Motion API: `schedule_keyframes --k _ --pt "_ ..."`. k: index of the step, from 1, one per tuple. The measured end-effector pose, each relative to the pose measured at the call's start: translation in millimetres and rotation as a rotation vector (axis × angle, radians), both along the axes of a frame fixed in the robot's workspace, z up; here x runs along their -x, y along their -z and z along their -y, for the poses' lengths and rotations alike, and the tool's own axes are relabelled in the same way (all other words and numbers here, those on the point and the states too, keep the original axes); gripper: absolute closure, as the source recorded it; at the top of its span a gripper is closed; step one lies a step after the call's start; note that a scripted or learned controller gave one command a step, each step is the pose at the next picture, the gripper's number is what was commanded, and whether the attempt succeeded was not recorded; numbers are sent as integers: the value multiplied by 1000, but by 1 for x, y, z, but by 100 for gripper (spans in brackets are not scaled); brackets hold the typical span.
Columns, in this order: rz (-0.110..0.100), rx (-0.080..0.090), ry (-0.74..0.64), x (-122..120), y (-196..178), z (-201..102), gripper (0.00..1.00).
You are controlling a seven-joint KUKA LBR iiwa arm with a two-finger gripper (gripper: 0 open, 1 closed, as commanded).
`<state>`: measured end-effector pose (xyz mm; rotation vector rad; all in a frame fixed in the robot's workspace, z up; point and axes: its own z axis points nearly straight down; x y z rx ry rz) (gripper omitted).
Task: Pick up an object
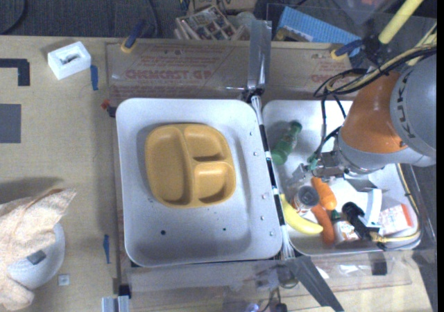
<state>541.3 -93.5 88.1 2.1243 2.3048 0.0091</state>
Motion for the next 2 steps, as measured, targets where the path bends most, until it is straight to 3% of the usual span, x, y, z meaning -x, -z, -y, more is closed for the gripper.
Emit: schedule_keyframes --k 1,2 --pt "5 1 4 -1 -11 2 100" --pt "-10 0 95 1 -146 -56 100"
